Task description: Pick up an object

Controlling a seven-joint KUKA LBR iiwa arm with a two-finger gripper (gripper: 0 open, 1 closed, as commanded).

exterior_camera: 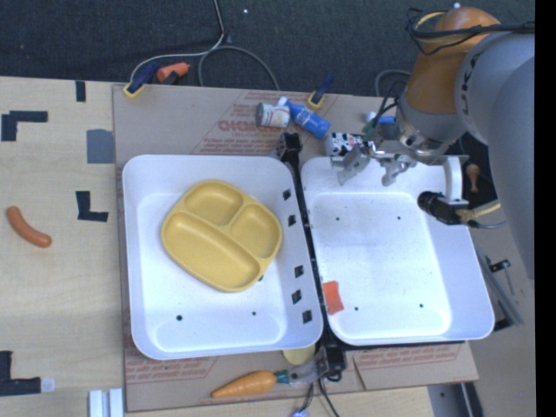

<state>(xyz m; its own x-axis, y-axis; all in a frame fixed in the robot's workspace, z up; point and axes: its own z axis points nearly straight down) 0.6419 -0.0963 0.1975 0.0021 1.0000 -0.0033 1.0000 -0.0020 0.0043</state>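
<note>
— While my arm (486, 85) reaches in over the right bin's (395, 333) far edge, what lies around?

— The left bin (208, 337) carries a yellow divided plate (222, 233), toward its far side. A toy carrot (245, 384) lies on the bench past the near edges.

— And the object?

— A small orange block (333, 297) rests at my bin's near-left corner, against the left wall. My claw (375, 168) hangs at the far edge, well apart from it, fingers spread with nothing between.

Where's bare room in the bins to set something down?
Right bin: floor mostly bare, bordered by the orange block at its near-left wall. Left bin: yellow divided plate crowds the middle; a bare strip runs along its near wall.
</note>
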